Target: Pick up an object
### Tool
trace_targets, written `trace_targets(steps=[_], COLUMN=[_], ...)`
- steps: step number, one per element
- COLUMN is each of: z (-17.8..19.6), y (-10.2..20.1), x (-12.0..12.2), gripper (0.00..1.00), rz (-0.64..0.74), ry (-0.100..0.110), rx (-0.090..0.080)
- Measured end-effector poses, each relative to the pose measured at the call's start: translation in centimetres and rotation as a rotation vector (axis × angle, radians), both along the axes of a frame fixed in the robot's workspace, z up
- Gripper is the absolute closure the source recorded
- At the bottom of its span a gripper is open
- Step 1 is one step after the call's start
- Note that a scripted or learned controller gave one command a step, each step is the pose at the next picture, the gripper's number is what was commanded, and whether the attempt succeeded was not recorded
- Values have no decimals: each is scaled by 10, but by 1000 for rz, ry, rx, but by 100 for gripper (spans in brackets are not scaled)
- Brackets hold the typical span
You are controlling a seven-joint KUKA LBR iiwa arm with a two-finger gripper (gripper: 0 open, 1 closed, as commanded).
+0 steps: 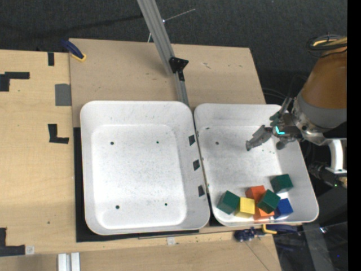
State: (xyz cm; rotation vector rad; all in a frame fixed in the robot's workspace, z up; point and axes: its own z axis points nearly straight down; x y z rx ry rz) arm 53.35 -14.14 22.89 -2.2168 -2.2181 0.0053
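Several small blocks lie clustered at the near end of the right bin: a green block, a yellow block, an orange block, another green block, a blue block and a dark green block a little apart. My gripper hangs over the right bin's far right part, well above and behind the blocks. Its two fingers are spread apart with nothing between them.
The left bin sits beside the right one, with a raised rim between them. A slanted metal pole crosses the bench behind the bins. A blue and yellow clamp lies at the back left.
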Motion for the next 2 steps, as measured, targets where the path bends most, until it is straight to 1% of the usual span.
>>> trace_targets(steps=[1, 2], z=[3, -54], y=[0, 10], x=[1, 4], gripper=[0, 0], rz=[2, 0], ry=[-5, 1], rx=[-1, -1])
